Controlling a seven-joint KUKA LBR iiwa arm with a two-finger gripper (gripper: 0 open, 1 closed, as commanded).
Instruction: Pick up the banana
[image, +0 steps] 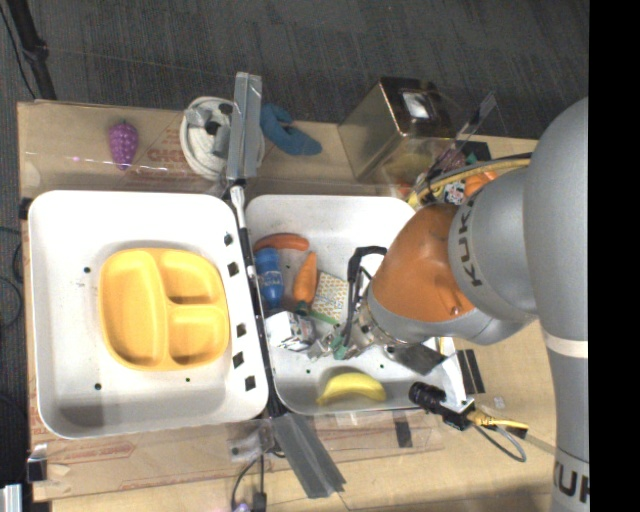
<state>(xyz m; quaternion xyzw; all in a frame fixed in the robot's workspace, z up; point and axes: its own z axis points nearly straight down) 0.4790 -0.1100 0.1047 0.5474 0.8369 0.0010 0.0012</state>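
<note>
The yellow banana (352, 388) lies flat near the front wall of the right bin (330, 215), curved side toward the front. My gripper (318, 336) hangs low in the middle of that bin, a short way up and to the left of the banana and apart from it. Nothing of the banana is under the gripper. The arm's orange band (420, 275) and grey body cover the right half of the bin.
An orange carrot (305, 278), a blue bottle (268, 276) and a patterned card (332, 293) crowd the right bin's back left. The left bin (60, 300) holds a yellow divided plate (165, 305). Purple grapes (123, 142), a white roll (207, 135) and a box (395, 125) sit behind the bins.
</note>
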